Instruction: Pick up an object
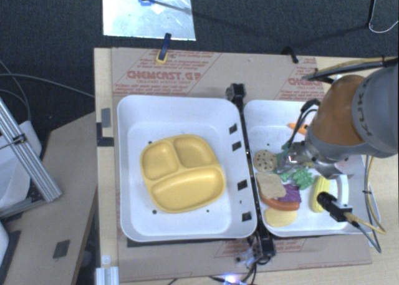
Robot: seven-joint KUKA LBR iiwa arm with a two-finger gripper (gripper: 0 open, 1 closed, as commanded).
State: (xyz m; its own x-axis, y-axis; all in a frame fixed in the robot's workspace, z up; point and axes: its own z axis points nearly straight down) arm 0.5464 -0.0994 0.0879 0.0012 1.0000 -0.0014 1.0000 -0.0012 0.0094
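Bench: brown board with red lettering, bearing two white bins side by side

Left bin: holds one yellow tray with three compartments, lying near the bin's centre

Right bin: holds a cluster of toy foods in its lower half, from 6 to 9 o'clock

Arm: grey with orange band, entering from 3 o'clock, wrist bent down over the right bin

Gripper: low over the food cluster, just above the green item; whether it is released or clenched cannot be told

Bread slice: tan, at 7 o'clock in the right bin, touching the sausage

Sausage: red-orange, under the purple piece

Yellow disc: at 6 o'clock, against the bin's near wall

Corn: yellow, at 4 o'clock of the gripper

Green item: leafy, between purple piece and corn

Cookie: round, speckled, at 9 o'clock of the gripper

Orange piece: small, at 12 o'clock of the gripper, partly hidden by the arm
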